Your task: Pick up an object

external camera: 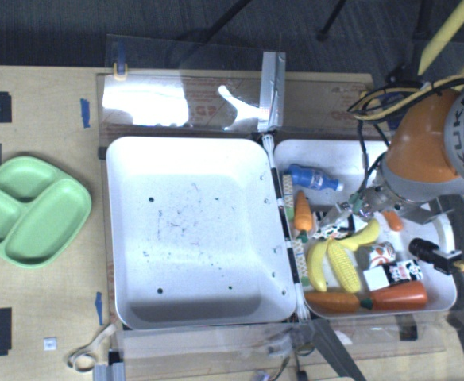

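**Over the crowded right bin: a pick that could easily slip**

Over the right bin (446, 288), the arm is reaching in from the right, its orange band sitting above the wrist, and the gripper (357, 209) is hanging low among the toys near the bin's middle. Whether it is spread wide, drawn narrow or holding anything, I cannot tell; the wrist is hiding that part.

No single object is named by the task, so the likeliest candidates are the ones lying just beside the gripper: a yellow banana (361, 236), a corn cob (344, 267), a second banana (317, 263) and a small carrot (303, 211) against the dividing wall. A blue bottle (313, 179) is lying further back, and a long red-orange vegetable (367, 298) is lying along the front wall.

The risk, as I judge it, is coming from the crowding. These pieces are touching and overlapping, so a closing grip may be pinching two at once, or nudging a curved, smooth banana sideways. Anything pressed against the wall is leaving little room on one side.

Beyond that, the left bin (137, 165) is showing a bare, lightly scuffed white floor. Both bins are resting on a pale wooden bench (41, 86), where a green divided plate (30, 210) is sitting well apart to the left. Dark carpet and stand legs are filling the background.
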Motion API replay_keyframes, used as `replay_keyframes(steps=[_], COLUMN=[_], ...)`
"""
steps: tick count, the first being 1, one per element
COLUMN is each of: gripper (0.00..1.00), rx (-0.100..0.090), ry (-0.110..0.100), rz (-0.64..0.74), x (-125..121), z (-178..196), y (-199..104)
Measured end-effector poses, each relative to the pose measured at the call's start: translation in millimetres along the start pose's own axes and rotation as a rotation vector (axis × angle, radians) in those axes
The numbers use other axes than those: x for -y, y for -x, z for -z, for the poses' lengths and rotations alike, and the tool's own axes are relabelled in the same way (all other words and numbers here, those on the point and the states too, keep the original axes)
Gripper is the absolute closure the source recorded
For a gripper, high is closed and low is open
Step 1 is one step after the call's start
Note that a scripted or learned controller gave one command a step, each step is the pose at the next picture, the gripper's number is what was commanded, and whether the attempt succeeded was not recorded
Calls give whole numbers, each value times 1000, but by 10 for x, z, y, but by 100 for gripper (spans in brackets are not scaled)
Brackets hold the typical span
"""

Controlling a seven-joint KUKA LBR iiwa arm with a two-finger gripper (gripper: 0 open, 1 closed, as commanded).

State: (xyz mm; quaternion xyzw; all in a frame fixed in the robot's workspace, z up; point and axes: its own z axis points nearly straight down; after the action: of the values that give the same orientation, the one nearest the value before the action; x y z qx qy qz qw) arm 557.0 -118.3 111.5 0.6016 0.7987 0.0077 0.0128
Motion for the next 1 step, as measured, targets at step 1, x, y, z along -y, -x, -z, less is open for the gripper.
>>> replay_keyframes(steps=[1], gripper=[0], rx=[-5], ry=[13], rz=[-431], x=[-30], z=[-50], y=[182])
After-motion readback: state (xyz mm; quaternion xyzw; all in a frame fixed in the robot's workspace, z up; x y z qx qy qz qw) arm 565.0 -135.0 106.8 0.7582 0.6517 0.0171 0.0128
